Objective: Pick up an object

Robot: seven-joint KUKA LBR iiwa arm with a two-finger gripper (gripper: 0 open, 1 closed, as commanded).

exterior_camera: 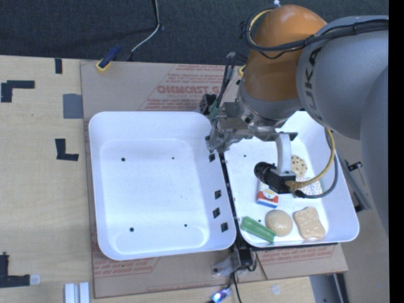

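White plastic, the left bin [104, 188] is sitting at the middle left of the frame on a cardboard sheet [158, 87]. At the centre, the gripper [219, 137] is hanging over the divide between the bins, under the grey arm [344, 74]. I cannot tell whether it is spread or closed. In the right bin [243, 182], a green piece [257, 228], a round beige lump [278, 222] and a tan slab [310, 223] are lying in a row along the lower rim. A small red, white and blue box [267, 198] is lying just above them, and a speckled cookie [298, 165] higher up.
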